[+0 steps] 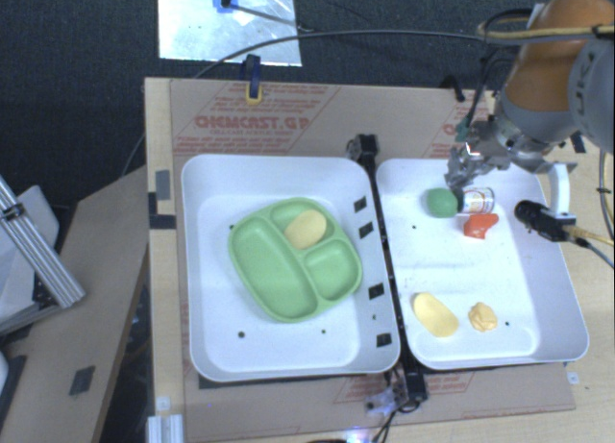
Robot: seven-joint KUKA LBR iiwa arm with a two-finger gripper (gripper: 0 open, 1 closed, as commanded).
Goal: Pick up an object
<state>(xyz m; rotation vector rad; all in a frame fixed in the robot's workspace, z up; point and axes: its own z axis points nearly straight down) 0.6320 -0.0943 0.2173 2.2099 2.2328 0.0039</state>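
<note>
In the right bin [548,335], a round green object [441,203] lies at the far left. A small white and silver can [479,201] rests on its side just right of it. A red-orange piece [480,226] sits directly in front of the can. My gripper [463,170] hangs just above and behind the green object and the can, with nothing seen in its grasp. Toward the near edge lie a flat yellow piece [434,315] and a small yellow lump [482,316].
The left bin [211,335] holds a green divided plate [279,278] with a yellow item [307,229] in its far compartment. A black divider strip [380,239] runs between the bins. The middle of the right bin floor is bare.
</note>
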